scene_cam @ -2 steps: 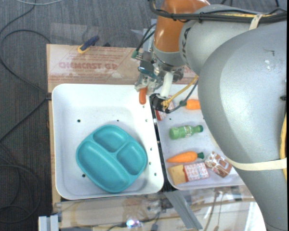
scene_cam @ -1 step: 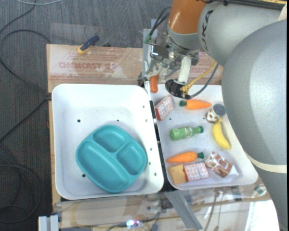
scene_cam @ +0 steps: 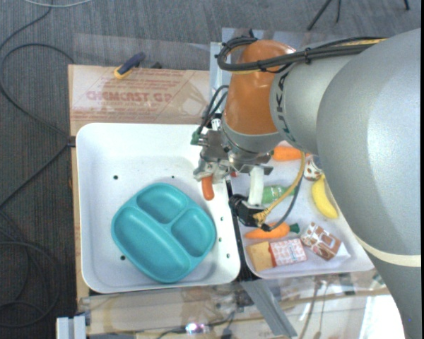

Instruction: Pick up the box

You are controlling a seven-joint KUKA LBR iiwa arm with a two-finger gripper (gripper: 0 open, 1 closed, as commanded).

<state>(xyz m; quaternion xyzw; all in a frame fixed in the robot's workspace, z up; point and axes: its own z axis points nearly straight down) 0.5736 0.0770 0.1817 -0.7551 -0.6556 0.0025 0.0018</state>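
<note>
the box [scene_cam: 288, 251], red and white, is lying in the right bin [scene_cam: 353, 258], near its front edge, between an orange wedge [scene_cam: 260, 256] and a small patterned pack [scene_cam: 321, 240]; a carrot [scene_cam: 267, 232] is lying just behind it. the gripper [scene_cam: 213, 169] is being held well apart from it, above the rim between the two bins, with a small orange thing [scene_cam: 208, 188] hanging at its tip. whether that thing is being gripped, or how wide the fingers are standing, cannot be told. the approach step is judged not yet done: a move rightward and forward over the box is being called for. much of the right bin is being hidden by the arm [scene_cam: 367, 133]. a teal tray [scene_cam: 164, 230] is lying in the left bin [scene_cam: 102, 189].
</note>
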